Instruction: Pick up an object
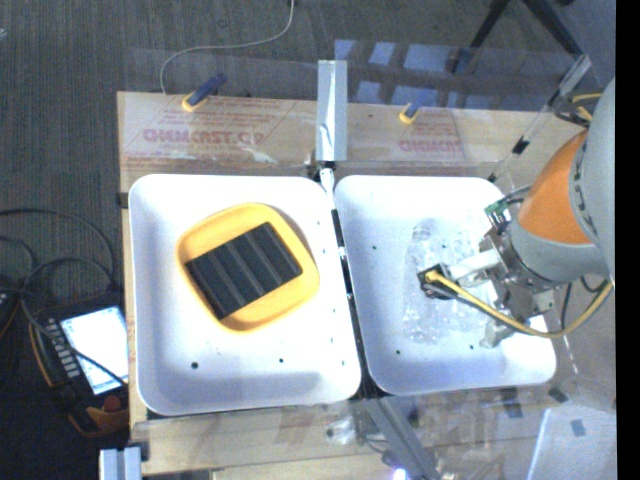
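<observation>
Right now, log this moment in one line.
pincer over right bin, beside clear plastic item | left bin: yellow-rimmed black ribbed pad | grasp unconfirmed

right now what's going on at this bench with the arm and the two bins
The arm reaches in from the right, with its end effector low over the right bin. Beneath it is a clear glinting thing that is hard to make out. In the left bin a yellow pad with a black ribbed top lies flat, untouched. Nothing is visibly held.
</observation>
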